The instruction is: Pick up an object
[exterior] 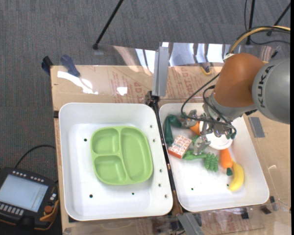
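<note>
The right bin (pixel 250 190) holds a heap of small objects: a red and white box (pixel 179 146), a green leafy piece (pixel 210 161), a carrot (pixel 226 158), a yellow banana (pixel 236 177), a dark green thing (pixel 169 126) and a white round item (pixel 218 140). My gripper (pixel 204 142) hangs low over the middle of that heap, beside the box and the white item. Its tips are lost among the objects. The orange band of the arm (pixel 239 86) sits above it.
The left bin (pixel 71 126) bears a green divided plate (pixel 121 154). A metal post (pixel 159 75) rises behind the seam between the bins. A teach pendant (pixel 20 194) lies on the floor at bottom left. Cables loop off the arm at upper right.
</note>
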Robot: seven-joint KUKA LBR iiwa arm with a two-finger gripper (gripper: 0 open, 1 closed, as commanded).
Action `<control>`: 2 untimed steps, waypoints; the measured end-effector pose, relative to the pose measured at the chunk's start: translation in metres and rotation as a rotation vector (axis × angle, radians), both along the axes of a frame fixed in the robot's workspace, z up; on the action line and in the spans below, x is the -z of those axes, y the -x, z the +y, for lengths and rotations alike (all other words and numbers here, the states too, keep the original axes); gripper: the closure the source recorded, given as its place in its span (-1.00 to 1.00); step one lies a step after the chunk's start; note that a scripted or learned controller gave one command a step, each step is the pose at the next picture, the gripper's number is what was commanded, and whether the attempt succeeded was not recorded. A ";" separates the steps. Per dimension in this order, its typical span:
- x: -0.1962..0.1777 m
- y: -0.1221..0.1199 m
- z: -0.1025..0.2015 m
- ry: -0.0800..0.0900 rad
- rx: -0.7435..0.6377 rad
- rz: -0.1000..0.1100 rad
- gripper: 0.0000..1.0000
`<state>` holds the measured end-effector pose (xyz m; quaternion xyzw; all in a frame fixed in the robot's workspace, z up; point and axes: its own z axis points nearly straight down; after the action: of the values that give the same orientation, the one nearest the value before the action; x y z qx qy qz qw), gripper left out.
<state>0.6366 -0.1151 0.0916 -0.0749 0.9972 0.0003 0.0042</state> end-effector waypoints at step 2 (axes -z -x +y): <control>0.000 -0.009 0.008 0.000 0.009 0.003 -1.00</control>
<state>0.6458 -0.1071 0.0912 -0.0705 0.9975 0.0002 0.0028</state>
